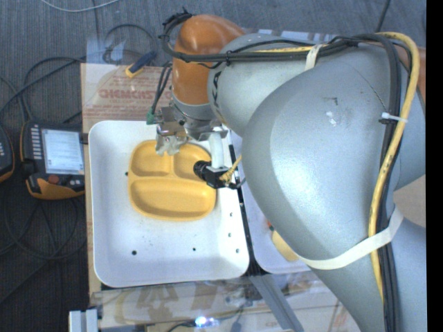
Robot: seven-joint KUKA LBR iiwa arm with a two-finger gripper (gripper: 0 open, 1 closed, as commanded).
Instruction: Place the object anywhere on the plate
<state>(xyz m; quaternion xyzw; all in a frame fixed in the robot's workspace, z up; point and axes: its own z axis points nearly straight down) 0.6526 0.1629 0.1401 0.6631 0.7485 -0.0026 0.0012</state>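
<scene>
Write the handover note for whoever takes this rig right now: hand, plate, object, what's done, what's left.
Hand: over the upper edge of the yellow plate; whether it is open or shut cannot be made out, and nothing can be seen between its fingers.
Plate: a divided yellow plate lying in the left bin, toward its upper half.
Object: not identified from this view; the arm covers most of the right bin.
Done: no object seen lying on the plate.
Left: confirm what the hand carries, then get the object onto the plate.
</scene>
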